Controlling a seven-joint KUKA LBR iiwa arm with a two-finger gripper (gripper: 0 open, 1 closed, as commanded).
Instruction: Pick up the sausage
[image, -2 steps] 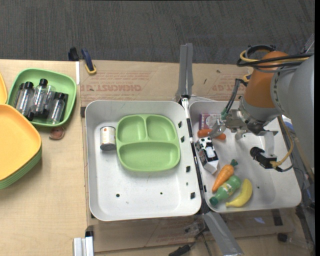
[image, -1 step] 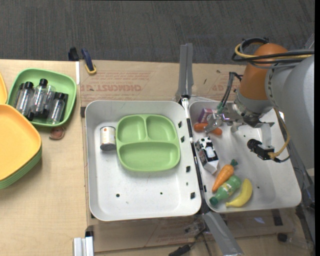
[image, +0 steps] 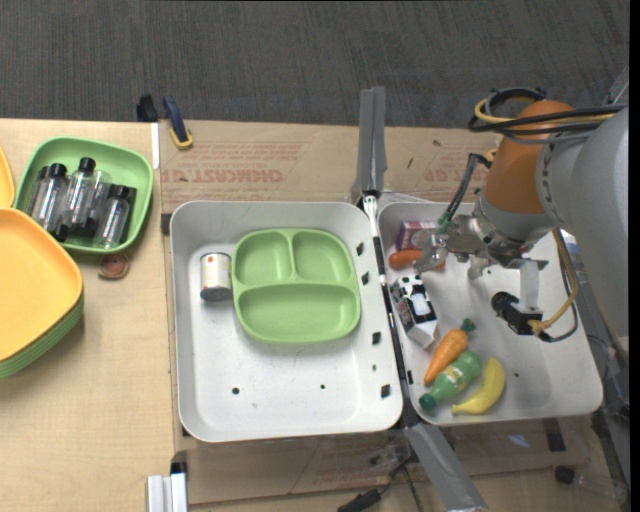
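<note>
The sausage (image: 403, 258) is a short reddish-orange piece lying at the near-left side of the right bin (image: 560, 385), close to the wall it shares with the left bin. My gripper (image: 437, 252) hangs low just to the right of the sausage, pointing toward it. The grey wrist and orange band (image: 520, 170) rise behind the gripper. Whether the gripper touches the sausage is unclear from this angle.
A purple packet (image: 413, 234) lies behind the sausage, and a black-and-white item (image: 414, 301) sits in front. A carrot (image: 447, 351), green bottle (image: 452, 379) and banana (image: 481, 388) fill the bin's front. The left bin (image: 280, 400) holds a green divided plate (image: 296, 284) and a small can (image: 214, 276).
</note>
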